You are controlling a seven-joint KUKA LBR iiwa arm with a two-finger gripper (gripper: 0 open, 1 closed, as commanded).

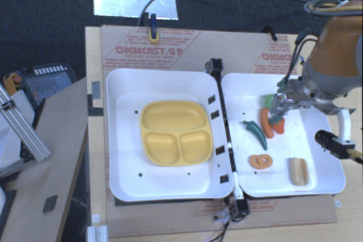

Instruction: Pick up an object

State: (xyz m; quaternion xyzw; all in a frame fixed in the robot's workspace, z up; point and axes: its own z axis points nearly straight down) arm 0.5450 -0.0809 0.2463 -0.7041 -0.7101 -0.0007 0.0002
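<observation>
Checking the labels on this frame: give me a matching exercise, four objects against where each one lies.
Things:
1. yellow tray
2. green pepper
3. pretzel
4. hot dog bun

Places:
A. right bin, near corner on the arm's side
B. left bin, around its middle
C. right bin, near front edge, beside the divider
D. right bin, just left of the orange carrot under the gripper

Pairs: 1-B, 2-D, 3-C, 4-A
</observation>
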